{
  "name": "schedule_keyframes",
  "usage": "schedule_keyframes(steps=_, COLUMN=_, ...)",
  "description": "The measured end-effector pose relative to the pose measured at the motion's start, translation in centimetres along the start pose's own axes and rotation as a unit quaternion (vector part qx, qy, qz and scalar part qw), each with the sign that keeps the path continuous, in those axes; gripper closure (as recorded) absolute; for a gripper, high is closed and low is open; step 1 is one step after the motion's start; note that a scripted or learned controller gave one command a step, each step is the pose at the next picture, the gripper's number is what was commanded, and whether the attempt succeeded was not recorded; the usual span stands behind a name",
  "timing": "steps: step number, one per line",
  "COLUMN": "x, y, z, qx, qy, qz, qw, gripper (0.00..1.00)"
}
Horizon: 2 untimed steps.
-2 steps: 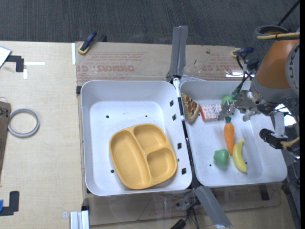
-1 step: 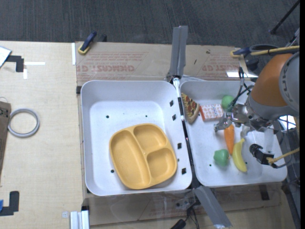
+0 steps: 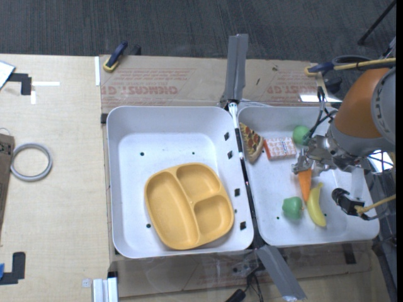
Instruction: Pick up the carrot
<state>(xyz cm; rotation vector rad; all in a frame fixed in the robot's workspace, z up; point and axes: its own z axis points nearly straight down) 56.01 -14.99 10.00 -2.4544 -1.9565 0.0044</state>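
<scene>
Red print runs along the flattened cardboard (image 3: 182, 80) behind the bins — upside down, too small to make out.

Even, bright overhead light, no strong direction. White bins (image 3: 119, 187) nearly blown out, walls losing detail. Soft short shadow under yellow divided plate (image 3: 189, 205). Dark carpet (image 3: 189, 11) at top underexposed, texture faint. Overall focus moderate; slight softness and compression noise toward edges.
</scene>
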Motion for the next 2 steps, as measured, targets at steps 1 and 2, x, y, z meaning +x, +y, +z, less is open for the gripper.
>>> schedule_keyframes(steps=1, x=8.1, y=5.4, z=-12.2, qx=-0.002, qy=-0.001, qz=-0.003, qw=1.0, gripper=1.0)
schedule_keyframes(steps=2, x=6.5, y=2.9, z=-7.8, qx=0.0, qy=-0.001, qz=-0.035, qw=0.9994, gripper=1.0)
